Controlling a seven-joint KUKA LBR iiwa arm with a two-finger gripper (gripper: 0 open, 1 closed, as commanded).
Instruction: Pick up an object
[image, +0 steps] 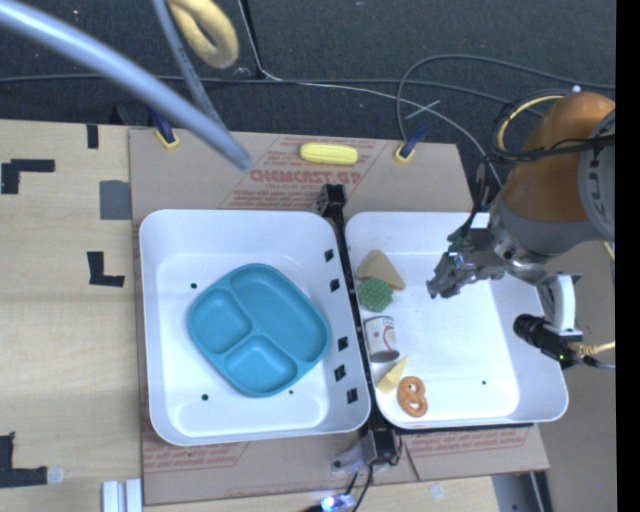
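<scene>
camera view: end effector (447, 280), grip state unclear, over right bin's (520, 400) bare floor, objects (385, 320) hugging its left wall.

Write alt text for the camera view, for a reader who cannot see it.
The grey arm's two-finger gripper hovers over the right white bin, away from small toy foods along its left wall, including a brown pretzel. The left white bin holds a blue divided plastic tray.
</scene>
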